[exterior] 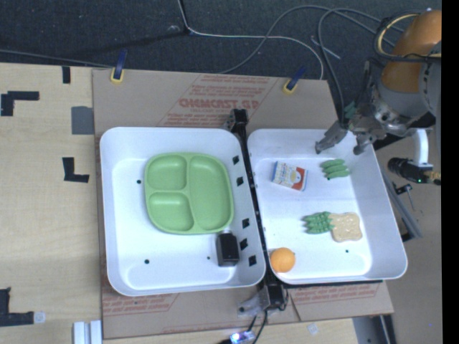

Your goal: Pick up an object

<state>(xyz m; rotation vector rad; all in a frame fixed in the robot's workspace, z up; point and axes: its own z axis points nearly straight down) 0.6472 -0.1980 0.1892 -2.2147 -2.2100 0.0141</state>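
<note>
A: So what's the camera view got?

B: The gripper (343, 140) hangs over the right bin's (384, 221) far edge, fingers (324, 143) spread wide, nothing between them. Just beside it lies a small green piece (334, 168), then a little carton (288, 175).

A: And nearer?

B: A green-topped pineapple toy (332, 225), an orange (282, 259) in the corner. The left bin (122, 213) holds a green divided plate (189, 193) and a black block (227, 249).
</note>
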